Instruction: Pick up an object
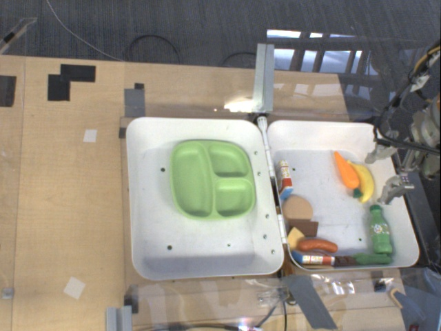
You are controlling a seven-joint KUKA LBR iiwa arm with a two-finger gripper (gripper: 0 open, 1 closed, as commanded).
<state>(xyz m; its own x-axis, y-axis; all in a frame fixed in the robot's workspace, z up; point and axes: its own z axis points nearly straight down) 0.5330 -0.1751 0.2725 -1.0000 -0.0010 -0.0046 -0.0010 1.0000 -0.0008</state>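
Note:
The right bin (317, 138) holds several toy foods. An orange carrot (346, 170) lies against a yellow banana (365, 183) near its right wall. Below them stands a green bottle (379, 231). A small white tube with a red cap (284, 174) lies by the left wall, above a round brown biscuit (298, 207) and a dark brown block (306, 227). A red sausage (318, 245) and a yellow wedge (295, 237) sit in the front corner. My gripper (385, 173) hangs over the bin's right rim, just right of the banana, open with nothing between its fingers.
The left bin (148, 240) holds a green divided plate (211, 178). A metal post (264, 78) rises behind the wall shared by the two bins. Cables and the arm's body crowd the far right edge.

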